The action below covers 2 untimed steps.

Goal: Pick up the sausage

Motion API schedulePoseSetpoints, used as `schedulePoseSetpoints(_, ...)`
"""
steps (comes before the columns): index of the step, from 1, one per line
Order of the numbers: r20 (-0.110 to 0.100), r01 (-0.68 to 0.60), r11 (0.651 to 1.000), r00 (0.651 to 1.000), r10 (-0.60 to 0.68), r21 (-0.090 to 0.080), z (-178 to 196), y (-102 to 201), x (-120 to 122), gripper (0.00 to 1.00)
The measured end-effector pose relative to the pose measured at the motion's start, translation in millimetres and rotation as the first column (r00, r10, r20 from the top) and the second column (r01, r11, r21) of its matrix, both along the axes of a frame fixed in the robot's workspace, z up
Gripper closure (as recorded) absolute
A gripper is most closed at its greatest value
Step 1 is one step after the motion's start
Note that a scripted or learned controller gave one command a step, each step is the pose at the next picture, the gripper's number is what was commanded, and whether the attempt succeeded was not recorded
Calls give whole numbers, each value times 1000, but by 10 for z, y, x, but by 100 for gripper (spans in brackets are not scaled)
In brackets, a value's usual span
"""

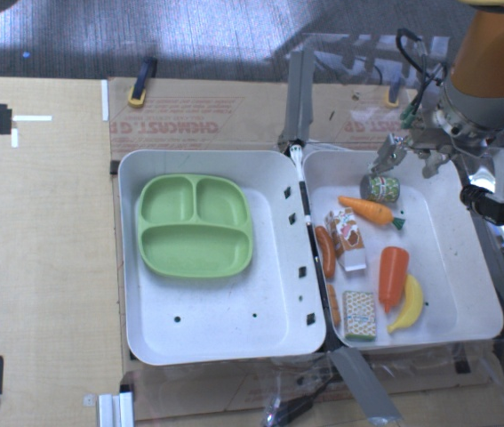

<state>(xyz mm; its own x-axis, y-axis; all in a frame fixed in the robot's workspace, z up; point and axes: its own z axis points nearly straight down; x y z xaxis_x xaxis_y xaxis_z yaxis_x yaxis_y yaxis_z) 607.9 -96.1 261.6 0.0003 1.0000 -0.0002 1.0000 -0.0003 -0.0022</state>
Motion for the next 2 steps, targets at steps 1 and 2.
schedulePoseSetpoints(1,-2,63,998,998,-63,0,-714,51,-600,0)
schedulePoseSetpoints(2,-2,66,998,998,-66,0,-1383,-102,-1291,0)
